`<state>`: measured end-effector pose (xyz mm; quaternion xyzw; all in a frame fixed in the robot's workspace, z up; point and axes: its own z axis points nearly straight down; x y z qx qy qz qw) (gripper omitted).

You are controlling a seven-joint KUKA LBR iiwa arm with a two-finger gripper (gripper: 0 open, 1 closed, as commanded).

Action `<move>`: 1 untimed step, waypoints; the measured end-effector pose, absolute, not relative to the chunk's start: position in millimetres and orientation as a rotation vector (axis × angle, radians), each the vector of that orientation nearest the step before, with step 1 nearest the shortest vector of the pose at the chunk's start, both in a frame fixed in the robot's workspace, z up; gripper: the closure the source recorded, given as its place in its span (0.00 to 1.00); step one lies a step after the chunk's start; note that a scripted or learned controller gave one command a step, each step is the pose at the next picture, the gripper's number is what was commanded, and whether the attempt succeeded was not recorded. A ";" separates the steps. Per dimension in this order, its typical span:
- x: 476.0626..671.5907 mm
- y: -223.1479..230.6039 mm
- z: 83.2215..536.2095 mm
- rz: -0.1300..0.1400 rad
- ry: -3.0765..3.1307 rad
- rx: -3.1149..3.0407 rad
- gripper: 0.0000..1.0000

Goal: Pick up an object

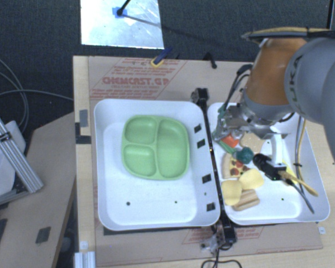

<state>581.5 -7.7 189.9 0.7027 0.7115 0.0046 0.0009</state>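
Lying in the right bin (287, 204), hard against its left side, the orange-red toy piece (230, 143) is the thing I would go for. It sits just beside my gripper (226, 128), on the side toward the near edge of the bench, partly under my wrist. It is too small and too covered for me to read its long axis, and I cannot tell whether my jaws are released or clenched, nor whether anything is between them.

A teal piece (244, 154) lies right beside the orange one, toward the near right, seemingly touching it. Further toward the near edge come a pale piece (229, 164), two yellow pieces (251, 178), and a tan cylinder (247, 201), all crowded together along the same side.

By my judgement the coming move is a short one, down and slightly toward the near rim. The left wall of the bin is close, so I have little room there, and the teal neighbour could be nudged or caught too. The bin's near right floor is open.

The left bin (151, 208) holds a green divided plate (156, 147), well apart.
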 end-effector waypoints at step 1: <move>546.9 50.6 253.7 0.012 2.232 2.208 1.00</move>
